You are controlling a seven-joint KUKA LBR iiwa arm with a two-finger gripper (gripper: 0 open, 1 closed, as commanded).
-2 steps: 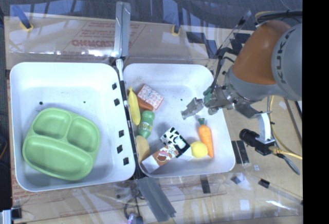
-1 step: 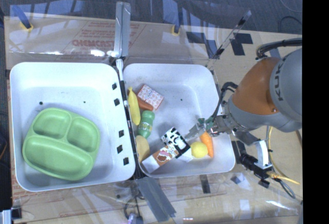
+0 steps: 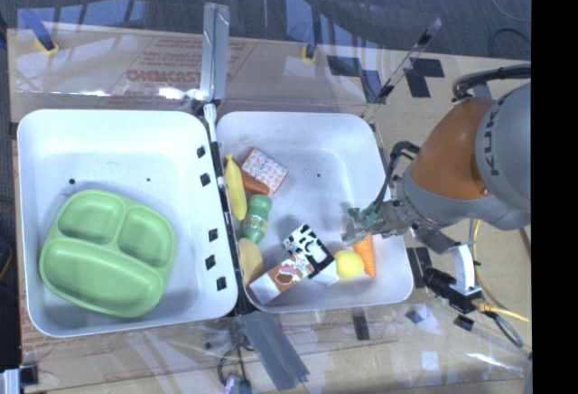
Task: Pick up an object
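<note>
The right bin [image 3: 307, 132] holds several toy foods. A yellow banana [image 3: 235, 187], an orange cracker box [image 3: 264, 171] and a green bottle [image 3: 257, 216] lie along its left side. Toward the front are a yellowish pear-like piece [image 3: 249, 254], a brown carton [image 3: 284, 276], a black-and-white carton [image 3: 307, 245], a yellow lemon [image 3: 349, 265] and an orange carrot [image 3: 365, 254]. My gripper [image 3: 366, 220] hangs low at the bin's right side, just above the carrot and lemon. Its tip is small and dark against the bin wall.
The left bin [image 3: 108, 139] holds a green divided plate [image 3: 108, 252]. The arm's orange band [image 3: 452, 157] and grey wrist rise over the right bin's right wall. A metal divider [image 3: 214, 49] stands between the bins at the back.
</note>
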